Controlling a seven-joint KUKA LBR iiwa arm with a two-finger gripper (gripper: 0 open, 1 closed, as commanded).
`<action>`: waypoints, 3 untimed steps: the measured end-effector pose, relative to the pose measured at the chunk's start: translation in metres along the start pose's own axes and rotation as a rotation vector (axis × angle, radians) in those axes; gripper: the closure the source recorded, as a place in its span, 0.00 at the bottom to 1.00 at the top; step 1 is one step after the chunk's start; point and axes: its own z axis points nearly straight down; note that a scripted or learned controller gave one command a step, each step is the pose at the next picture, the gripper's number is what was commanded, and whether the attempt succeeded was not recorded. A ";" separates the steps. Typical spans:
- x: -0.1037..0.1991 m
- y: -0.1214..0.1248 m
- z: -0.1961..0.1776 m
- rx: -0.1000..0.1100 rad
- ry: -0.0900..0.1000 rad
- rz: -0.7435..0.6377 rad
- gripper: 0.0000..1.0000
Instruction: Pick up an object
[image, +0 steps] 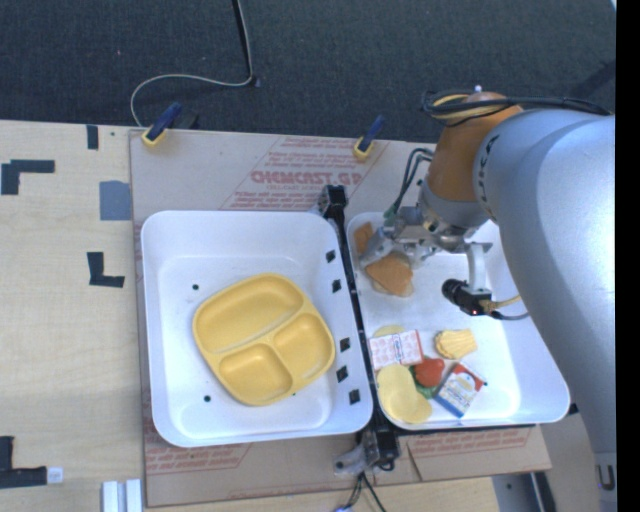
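In the camera view, the gripper (398, 240) was seen low over the right bin's (530, 385) far left corner, just above a brown bread-like object (391, 276). Whether anything was grasped could not be told. A yellow divided tray (263, 338) lay in the left bin (165, 300).

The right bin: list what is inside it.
In the right bin: the gripper over a brown bread-like item, a red-and-white packet, a yellow chip, a flat yellow piece, something red, a small carton. The arm covers the far corner.

A yellow divided tray (263, 338) lies in the left bin (165, 300).
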 end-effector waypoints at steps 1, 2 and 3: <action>-0.005 -0.003 0.000 0.000 0.000 0.001 0.00; -0.003 -0.014 -0.001 -0.001 -0.001 0.002 0.00; -0.002 -0.014 -0.010 0.001 0.000 0.001 1.00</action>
